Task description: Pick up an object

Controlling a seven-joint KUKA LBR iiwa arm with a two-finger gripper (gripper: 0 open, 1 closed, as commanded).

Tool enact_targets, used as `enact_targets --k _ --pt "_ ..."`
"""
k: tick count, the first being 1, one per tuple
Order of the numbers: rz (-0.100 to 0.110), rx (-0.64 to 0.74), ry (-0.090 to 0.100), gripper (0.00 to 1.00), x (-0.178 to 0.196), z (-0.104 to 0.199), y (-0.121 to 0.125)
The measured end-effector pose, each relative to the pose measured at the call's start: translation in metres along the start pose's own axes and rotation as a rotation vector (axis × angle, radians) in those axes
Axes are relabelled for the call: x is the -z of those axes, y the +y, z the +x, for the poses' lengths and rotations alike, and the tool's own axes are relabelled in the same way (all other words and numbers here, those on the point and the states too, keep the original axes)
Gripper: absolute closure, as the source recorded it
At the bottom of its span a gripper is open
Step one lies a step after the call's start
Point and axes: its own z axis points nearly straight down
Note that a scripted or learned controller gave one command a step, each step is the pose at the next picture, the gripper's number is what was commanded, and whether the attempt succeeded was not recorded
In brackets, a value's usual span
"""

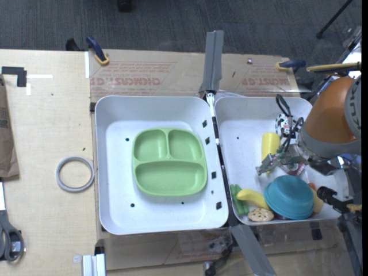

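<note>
Your tool sits low in the right bin, between the yellow cylinder and the blue bowl; you cannot tell its opening. The green divided plate lies in the left bin.

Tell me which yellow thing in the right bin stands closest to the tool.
The upright yellow cylinder, just left of the tool in the right bin. The banana lies farther off, toward the front wall beside the blue bowl.
</note>
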Motion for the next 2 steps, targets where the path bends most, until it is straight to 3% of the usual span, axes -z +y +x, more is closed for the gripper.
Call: enact_targets --k 1,2 --pt "-0.001 -0.004 -0.003 1.0 0.009 -0.003 0.0" --pt "0.009 -0.047 0.003 1.0 0.092 0.009 -0.003"
